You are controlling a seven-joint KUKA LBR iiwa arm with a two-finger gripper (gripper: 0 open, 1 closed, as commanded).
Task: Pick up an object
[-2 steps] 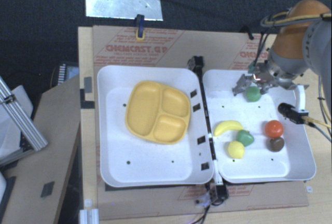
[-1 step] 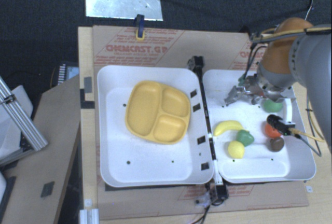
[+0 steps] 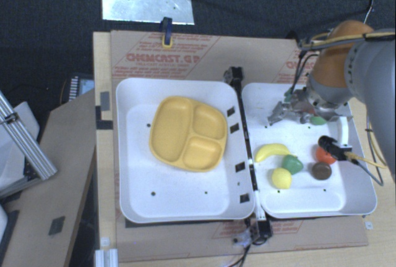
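A table topped with printed cardboard carries two shallow white bins side by side, dark carpet beyond its far edge. The left bin (image 3: 133, 198) holds a yellow divided plate (image 3: 187, 133). The right bin (image 3: 356, 201) holds the pickable things, clustered toward the table's near-right corner: a banana (image 3: 272, 151), a green piece (image 3: 292, 164), a yellow lemon-like fruit (image 3: 281, 178), a brown round piece (image 3: 321, 170) and an orange-red one (image 3: 323, 154) partly behind a dark clip.

The claw (image 3: 286, 111) hangs over the far part of the right bin, with nothing visibly between its tips; whether it is apart or together I cannot tell.

To do this well, I would pick the banana: it lies nearest and has bare floor on its far side. Centre over it, straddle its narrow width, and descend straight to avoid nudging the green piece just beside it.
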